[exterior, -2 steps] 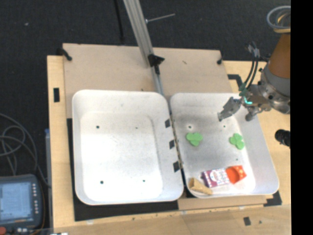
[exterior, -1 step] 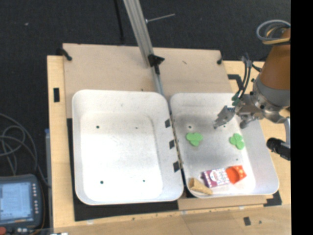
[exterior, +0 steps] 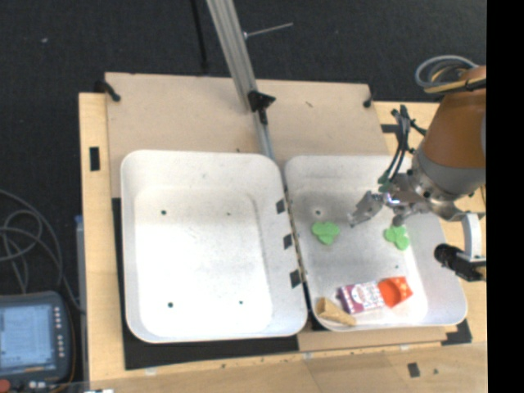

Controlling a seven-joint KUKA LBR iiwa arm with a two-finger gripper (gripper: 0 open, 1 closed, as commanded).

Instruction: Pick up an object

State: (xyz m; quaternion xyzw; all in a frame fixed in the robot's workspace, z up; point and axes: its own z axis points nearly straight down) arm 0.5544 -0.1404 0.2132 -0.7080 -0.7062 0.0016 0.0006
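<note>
fingers (exterior: 385, 207) spread open above the right bin (exterior: 327, 178), between two green pieces (exterior: 326, 232); carton (exterior: 372, 295) print unreadable.

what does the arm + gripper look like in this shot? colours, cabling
The arm has a broad orange band over a grey wrist section. Thin dark cables run down its near side, and a looped grey hose sits above the band. The gripper is small, grey metal with slim fingers. A black-and-white fitting hangs below the wrist.

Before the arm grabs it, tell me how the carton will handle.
The carton lies flat on its side in the right bin, so it probably won't roll. It looks small, likely light. Its printed faces may be slick.
</note>
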